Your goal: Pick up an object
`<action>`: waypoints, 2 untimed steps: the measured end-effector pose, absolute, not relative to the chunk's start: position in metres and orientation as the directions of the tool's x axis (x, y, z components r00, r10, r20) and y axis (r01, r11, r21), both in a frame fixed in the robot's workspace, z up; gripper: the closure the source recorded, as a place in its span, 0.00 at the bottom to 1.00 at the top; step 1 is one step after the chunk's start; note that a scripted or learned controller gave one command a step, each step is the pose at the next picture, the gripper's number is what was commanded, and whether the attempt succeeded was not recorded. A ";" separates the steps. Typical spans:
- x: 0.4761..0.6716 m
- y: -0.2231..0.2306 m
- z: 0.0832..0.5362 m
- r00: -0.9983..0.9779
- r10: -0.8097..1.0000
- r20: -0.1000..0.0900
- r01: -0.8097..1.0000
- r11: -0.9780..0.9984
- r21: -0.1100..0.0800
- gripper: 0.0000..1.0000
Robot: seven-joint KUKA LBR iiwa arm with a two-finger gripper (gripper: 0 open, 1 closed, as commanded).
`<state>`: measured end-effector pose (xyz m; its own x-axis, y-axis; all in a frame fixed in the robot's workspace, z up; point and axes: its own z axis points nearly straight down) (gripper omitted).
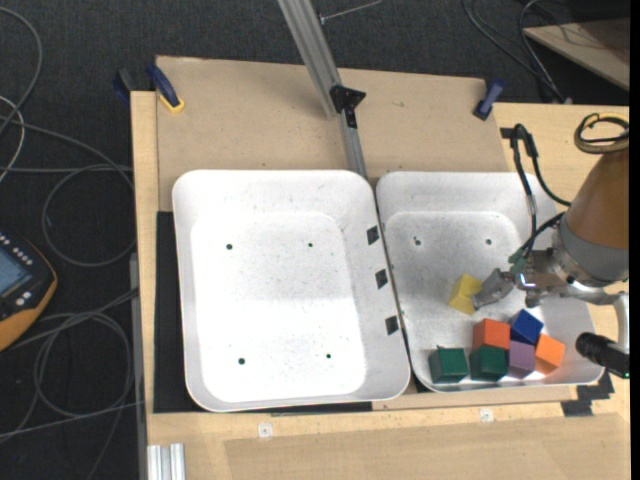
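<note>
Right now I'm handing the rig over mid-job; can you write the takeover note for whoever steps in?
Gripper: low in the right-hand white bin, beside the small yellow block; nothing visibly between its fingers.
Objects: the yellow block sits apart; two green cubes, two orange cubes, a blue cube and a purple cube cluster at that bin's near edge.
Done: nothing lifted.
Left: grasp and raise one object, probably the yellow block.
</note>
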<state>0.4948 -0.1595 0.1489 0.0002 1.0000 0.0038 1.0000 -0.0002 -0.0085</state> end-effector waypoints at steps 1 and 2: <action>0.497 -0.159 0.113 -0.001 1.000 -0.001 1.000 0.001 0.005 0.00; 0.497 -0.159 0.122 -0.001 1.000 0.000 1.000 0.001 0.005 1.00</action>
<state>0.4968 -0.1592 0.1220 -0.0015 1.0000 -0.0004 1.0000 0.0015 0.0049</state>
